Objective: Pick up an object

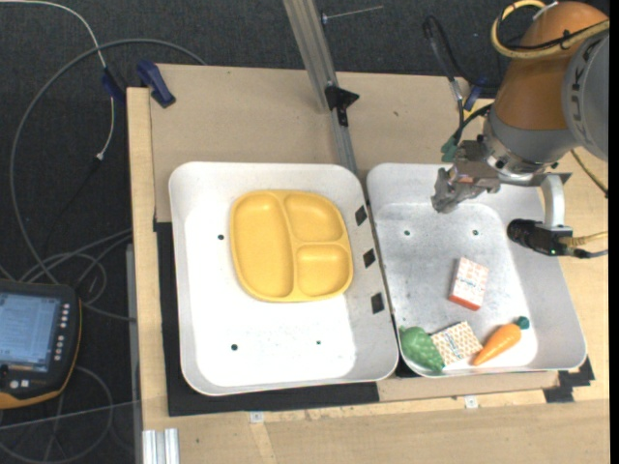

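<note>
My gripper point(447, 197) hangs over the far edge of the right bin point(416, 259), well above the objects. A small white and orange box point(468, 283) lies in the middle of that bin. At its near edge sit a green vegetable toy point(420, 348), a flat patterned cracker box point(456, 342) and an orange carrot toy point(499, 341). Nothing is seen between the gripper's fingers.
The left bin point(203, 336) holds a yellow divided plate point(290, 244). A metal pole point(314, 42) rises behind the bins near their shared wall. A tablet point(34, 336) lies off the bench at far left.
</note>
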